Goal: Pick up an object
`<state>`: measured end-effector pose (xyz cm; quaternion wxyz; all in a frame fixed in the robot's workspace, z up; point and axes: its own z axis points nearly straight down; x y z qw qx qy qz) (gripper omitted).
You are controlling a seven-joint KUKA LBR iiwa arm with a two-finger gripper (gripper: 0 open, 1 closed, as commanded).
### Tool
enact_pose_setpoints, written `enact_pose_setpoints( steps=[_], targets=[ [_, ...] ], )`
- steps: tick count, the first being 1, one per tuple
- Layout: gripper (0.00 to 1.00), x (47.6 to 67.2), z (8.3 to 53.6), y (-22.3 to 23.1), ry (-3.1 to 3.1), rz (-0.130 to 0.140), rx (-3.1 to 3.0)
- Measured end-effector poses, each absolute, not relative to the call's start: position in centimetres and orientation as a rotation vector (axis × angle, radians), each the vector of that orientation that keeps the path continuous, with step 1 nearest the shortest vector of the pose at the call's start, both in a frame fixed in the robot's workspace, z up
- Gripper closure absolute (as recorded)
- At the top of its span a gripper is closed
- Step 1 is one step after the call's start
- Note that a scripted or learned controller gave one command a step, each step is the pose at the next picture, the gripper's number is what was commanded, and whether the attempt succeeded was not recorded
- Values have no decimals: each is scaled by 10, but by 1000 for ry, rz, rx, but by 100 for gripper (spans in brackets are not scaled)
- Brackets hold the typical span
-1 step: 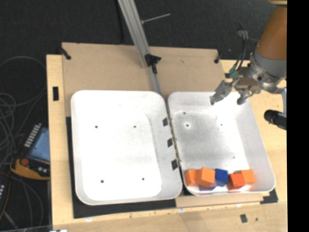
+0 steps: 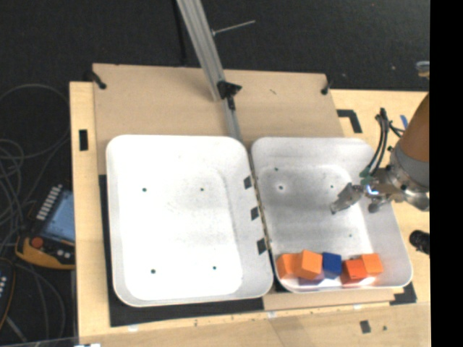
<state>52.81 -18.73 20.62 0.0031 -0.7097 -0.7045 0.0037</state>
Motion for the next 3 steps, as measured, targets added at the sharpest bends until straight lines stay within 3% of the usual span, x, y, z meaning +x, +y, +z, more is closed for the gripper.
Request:
enact_pose_setpoints(
  steps=[1,2,3],
  targets=[
    [0,506,95,-125,-2227,-1,-2222],
    [0,513,201,-22,-2235,-14,-2215],
    [0,532,196,-16,-2227,-2,-2217]
  ],
)
